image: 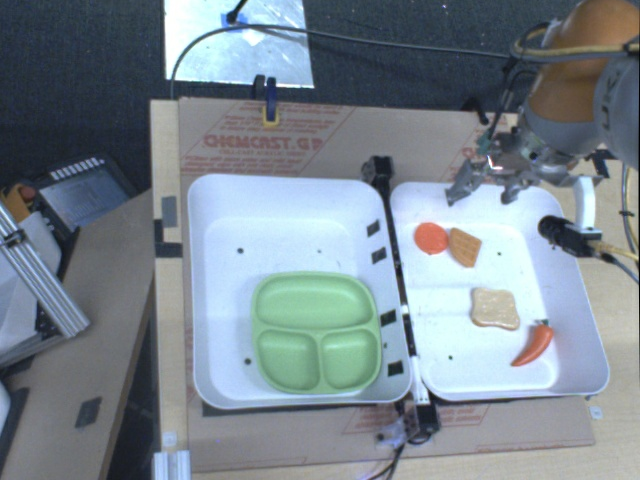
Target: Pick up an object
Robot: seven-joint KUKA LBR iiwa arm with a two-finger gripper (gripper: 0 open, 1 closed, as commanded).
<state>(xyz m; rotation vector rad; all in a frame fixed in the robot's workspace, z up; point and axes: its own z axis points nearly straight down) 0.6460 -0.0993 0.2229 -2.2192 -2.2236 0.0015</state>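
White plastic makes up the two shallow bins that sit side by side on a brown cardboard sheet (300, 133) laid over the bench. The left bin (215, 268) carries a pale green divided plate (315, 330) toward its near right corner, close to the wall it shares with its neighbour; the plate has one long compartment along its far side and two smaller ones along its near side. The right bin (575, 353) holds four small items. A slice of toast (494, 309) lies flat near the middle of that bin's floor. An orange-red pepper (532, 345) rests tilted just beside the toast, toward the near right corner. A tan cracker-like piece (464, 247) lies toward the far left part of the bin, and a round red-orange slice (431, 238) sits touching or almost touching its left edge, near the dividing wall. The grey arm with its orange band (590, 38) reaches in over the far right corner of the right bin. Its gripper (487, 190) hangs above the bin's far edge, its two dark fingers spread well apart, with nothing between them. It stands apart from every item, the cracker-like piece and the round slice being the nearest to it. A black clip (380, 168) sits at the far end of the wall between the bins.
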